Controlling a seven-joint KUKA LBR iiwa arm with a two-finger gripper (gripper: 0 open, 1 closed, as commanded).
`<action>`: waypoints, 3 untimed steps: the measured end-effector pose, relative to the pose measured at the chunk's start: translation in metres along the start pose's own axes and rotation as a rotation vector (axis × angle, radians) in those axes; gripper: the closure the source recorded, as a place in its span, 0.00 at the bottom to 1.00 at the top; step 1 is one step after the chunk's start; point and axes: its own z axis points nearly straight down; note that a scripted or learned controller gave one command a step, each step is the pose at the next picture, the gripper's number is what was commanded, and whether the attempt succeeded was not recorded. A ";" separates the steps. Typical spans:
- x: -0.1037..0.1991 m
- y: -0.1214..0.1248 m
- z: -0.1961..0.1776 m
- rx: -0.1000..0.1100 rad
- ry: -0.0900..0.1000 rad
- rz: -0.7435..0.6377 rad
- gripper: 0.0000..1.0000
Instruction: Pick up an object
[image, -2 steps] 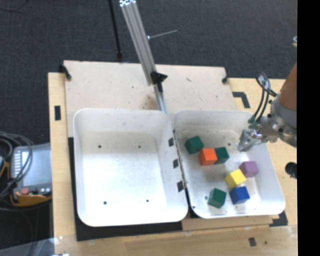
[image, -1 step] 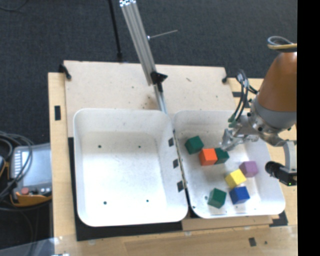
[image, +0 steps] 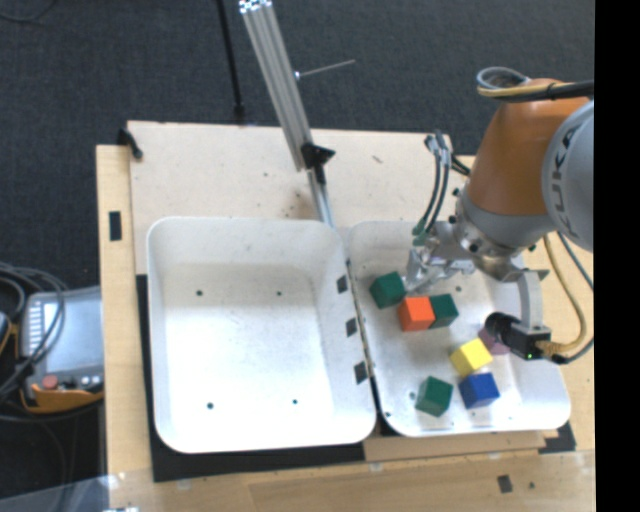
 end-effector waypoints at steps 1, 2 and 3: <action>0.044 0.016 0.013 0.000 0.000 0.000 1.00; 0.092 0.040 0.006 -0.001 0.002 -0.002 1.00; 0.137 0.046 0.010 0.000 0.001 -0.001 1.00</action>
